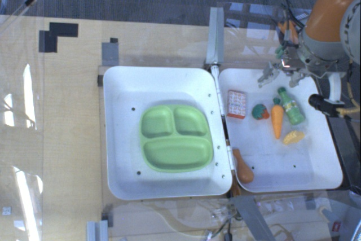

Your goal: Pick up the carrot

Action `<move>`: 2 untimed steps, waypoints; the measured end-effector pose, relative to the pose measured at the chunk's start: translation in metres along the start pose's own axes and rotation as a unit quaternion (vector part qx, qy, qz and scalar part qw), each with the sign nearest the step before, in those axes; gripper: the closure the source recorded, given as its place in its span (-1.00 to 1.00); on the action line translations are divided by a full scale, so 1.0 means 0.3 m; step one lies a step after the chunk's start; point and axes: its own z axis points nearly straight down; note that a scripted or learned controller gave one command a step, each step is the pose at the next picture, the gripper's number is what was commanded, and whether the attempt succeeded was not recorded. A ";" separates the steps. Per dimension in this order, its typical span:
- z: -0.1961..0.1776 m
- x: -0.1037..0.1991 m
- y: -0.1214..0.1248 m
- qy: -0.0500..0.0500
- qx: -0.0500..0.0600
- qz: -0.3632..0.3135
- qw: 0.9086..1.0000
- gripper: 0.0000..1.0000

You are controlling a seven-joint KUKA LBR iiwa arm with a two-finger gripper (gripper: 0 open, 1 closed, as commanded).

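Orange and tapering, the carrot point(277, 121) lies flat in the right bin point(316, 178), its leafy end pointing toward the bin's far wall. Just beside the carrot on its right is a green bottle point(290, 106), tilted and nearly touching it; just left of the carrot sits a small green and red toy vegetable point(260, 112). Further left of the carrot is a red and white box point(237, 104). A yellow corn piece point(293, 136) rests near the carrot's tip, and a brown drumstick-shaped toy point(242, 166) lies well apart from the carrot at the bin's near left edge. The end effector point(282, 73) hovers beyond the carrot's leafy end with fingers spread, pinching nothing. The left bin point(118, 121) holds a green divided plate point(176, 138).
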 end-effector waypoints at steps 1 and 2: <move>0.357 -0.154 -0.190 0.000 -0.002 -0.097 0.995 -1.00; 0.325 -0.153 -0.181 0.000 -0.004 -0.098 0.995 1.00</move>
